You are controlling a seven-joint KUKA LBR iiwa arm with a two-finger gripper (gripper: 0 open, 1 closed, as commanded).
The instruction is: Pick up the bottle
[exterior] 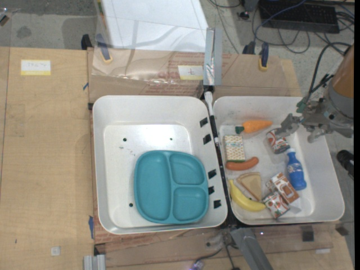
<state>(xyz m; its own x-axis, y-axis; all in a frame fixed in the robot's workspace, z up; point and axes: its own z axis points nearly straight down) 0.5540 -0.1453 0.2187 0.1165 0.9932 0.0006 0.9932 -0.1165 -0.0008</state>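
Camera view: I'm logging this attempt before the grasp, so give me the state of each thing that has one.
Bottle: blue, lying in the right bin, ungrasped.
Gripper: above the right bin's far side, holding nothing visible.
Teal plate: flat in the left bin, compartments bare.
Carrot: lying flat.
Sausage: lying flat.
Banana: unpeeled, beside the sandwich.

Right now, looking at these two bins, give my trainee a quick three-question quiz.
1. True or false: the bottle lies in the right bin.
2. What sits in the left bin? A) banana B) teal tray C) carrot
3. Fill in: the yellow fruit by the right bin's front edge is a ____.

Key: 1 true. 2 B, the tray. 3 banana.
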